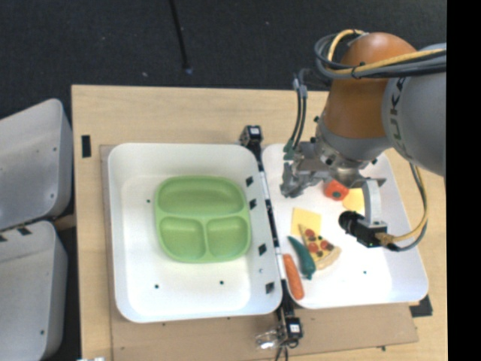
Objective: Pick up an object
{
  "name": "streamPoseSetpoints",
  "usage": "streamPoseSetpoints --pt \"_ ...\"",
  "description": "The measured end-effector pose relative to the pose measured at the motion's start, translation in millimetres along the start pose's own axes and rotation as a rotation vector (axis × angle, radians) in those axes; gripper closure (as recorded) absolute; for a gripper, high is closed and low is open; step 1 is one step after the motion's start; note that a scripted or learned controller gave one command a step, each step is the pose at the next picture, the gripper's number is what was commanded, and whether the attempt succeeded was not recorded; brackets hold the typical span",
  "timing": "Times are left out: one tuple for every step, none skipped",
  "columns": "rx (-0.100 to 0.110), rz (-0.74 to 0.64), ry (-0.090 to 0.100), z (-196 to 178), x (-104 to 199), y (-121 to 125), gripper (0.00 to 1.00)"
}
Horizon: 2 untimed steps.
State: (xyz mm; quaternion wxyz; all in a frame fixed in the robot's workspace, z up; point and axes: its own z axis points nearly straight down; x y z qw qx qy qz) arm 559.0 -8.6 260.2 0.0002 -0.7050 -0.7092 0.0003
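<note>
- Light wood bench (90, 119) on a dark floor; grey-white chair-like shapes (30, 201) off the bench's left edge.
- Thin dark rod or cable (177, 25) runs across the floor above the bench.
- Two shallow white bins side by side: left bin (128, 277), right bin (391, 273), touching along a middle seam with small black clips (264, 224).
- Left bin holds a green three-compartment plate (201, 218), lying flat, roughly centred.
- Right bin holds the small items, clustered in its left half.
- Yellow cheese wedge (306, 219) near the bin's middle-left.
- Toy pizza slice (322, 250) just below the cheese, touching or overlapping it.
- Dark green pod-shaped piece (302, 254) along the pizza's left side.
- Orange carrot (292, 275) by the seam wall, at the green piece's lower end.
- Red-orange round item (334, 189) with a yellow bit beside it, partly under the wrist.
- Arm (368, 89) reaches in from the right, orange band above the wrist, cables looped on top.
- Gripper (294, 180) over the upper left of the right bin, pointing down, above the cheese and apart from it.
- Claw opening: cannot tell from this angle; nothing visibly held.
- Black cylindrical fitting (359, 227) hangs off the wrist, right of the pizza.
</note>
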Motion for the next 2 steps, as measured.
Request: streamPoseSetpoints --pt "0.0 0.0 0.001 9.3 40.4 -12.3 1.0" --pt "0.0 -0.001 0.001 22.8 90.1 -28.9 1.0"
